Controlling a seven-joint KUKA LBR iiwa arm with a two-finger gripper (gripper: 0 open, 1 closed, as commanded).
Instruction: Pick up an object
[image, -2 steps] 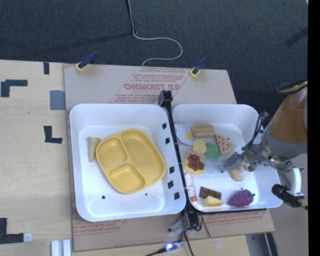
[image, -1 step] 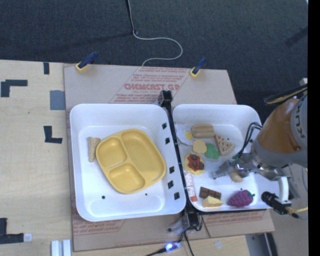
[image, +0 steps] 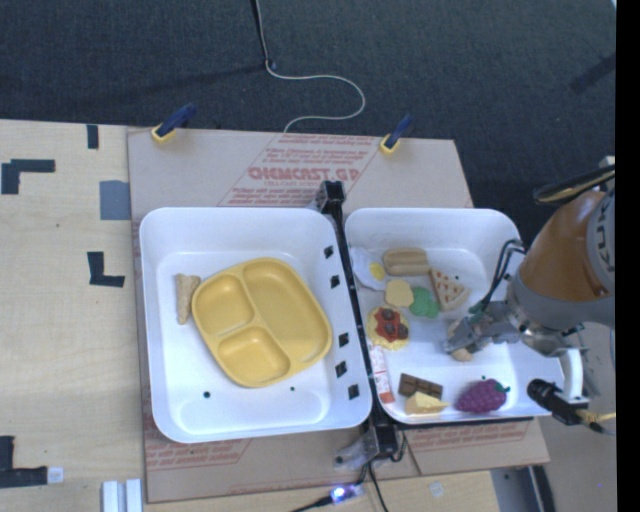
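Dark carpet surrounds a bench covered with a cardboard sheet (image: 300, 170), on which two shallow white bins sit side by side. Left bin (image: 160, 300): a yellow compartment tray (image: 262, 320) and, just beside it, a tan wafer-like piece (image: 184, 297). Right bin (image: 500, 225): small toy foods, among them a brown bun (image: 404, 262), a pizza slice (image: 449, 290), a round topped piece (image: 388, 327), a chocolate bar (image: 420, 385) and a purple grape bunch (image: 481, 396). The gripper (image: 466, 338) is low over the right bin's right half, fingertips at a small tan item (image: 461, 351); the fingers look nearly closed, yet whether they clasp it cannot be told. Likely failure, as a judgement: the fingers close beside or atop the small item, so it slips free on lifting, or they press against the bin floor. The arm's grey and orange body hides part of the bin's right wall, and the tan item is too small to identify.
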